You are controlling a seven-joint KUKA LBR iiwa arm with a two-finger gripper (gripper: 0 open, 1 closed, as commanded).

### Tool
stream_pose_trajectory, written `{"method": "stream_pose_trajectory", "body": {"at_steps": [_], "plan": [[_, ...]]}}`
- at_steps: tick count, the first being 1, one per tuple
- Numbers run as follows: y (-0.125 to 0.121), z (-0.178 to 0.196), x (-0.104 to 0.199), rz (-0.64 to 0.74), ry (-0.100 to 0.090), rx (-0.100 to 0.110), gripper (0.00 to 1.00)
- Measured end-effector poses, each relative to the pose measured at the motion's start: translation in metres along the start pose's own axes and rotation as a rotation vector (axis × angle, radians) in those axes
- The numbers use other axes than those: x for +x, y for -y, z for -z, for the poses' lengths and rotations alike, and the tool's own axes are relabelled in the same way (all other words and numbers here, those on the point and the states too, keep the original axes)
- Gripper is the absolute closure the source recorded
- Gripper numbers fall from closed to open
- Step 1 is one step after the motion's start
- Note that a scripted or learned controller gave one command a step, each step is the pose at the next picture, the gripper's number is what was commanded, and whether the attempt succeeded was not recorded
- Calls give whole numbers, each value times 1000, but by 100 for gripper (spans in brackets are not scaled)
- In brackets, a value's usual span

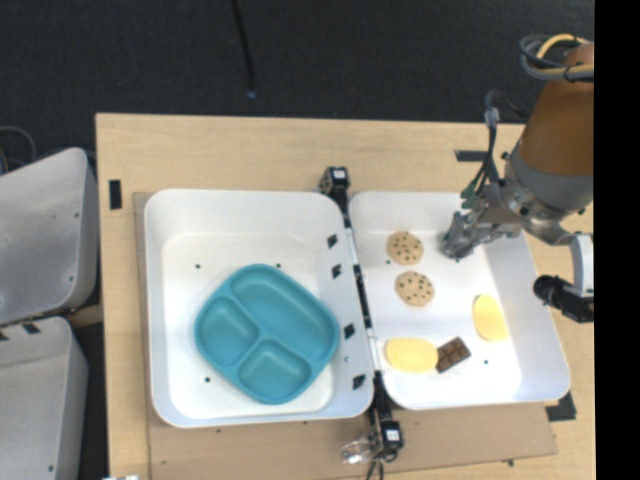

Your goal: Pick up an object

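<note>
Over the right-hand bin (540,268), my gripper (458,243) hangs low near the far edge — whether it is wide or narrow I cannot tell from this slant, and nothing shows between its tips. The nearest candidates are two cookies: one (405,247) just beside my tool, another (414,288) a little nearer the camera. I judge them light, stiff and flat — probably crumbly if real — so the hold should be across the rim, edge to edge, pressing gently. Further along the bin lie a yellow oval piece (410,354) touching a dark chocolate square (453,353), and a yellow slice (488,318). A teal divided plate (266,333) sits in the left bin (160,268).
</note>
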State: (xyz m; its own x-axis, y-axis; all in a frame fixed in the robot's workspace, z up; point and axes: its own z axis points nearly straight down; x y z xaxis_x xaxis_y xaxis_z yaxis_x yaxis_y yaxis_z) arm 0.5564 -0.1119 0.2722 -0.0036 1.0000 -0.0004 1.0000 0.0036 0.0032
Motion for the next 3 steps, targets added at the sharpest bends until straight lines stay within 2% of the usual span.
{"method": "stream_pose_trajectory", "body": {"at_steps": [2,3], "plan": [[-11,-9,94,3,-1,1,100],[-3,-11,152,3,-1,4,100]]}}
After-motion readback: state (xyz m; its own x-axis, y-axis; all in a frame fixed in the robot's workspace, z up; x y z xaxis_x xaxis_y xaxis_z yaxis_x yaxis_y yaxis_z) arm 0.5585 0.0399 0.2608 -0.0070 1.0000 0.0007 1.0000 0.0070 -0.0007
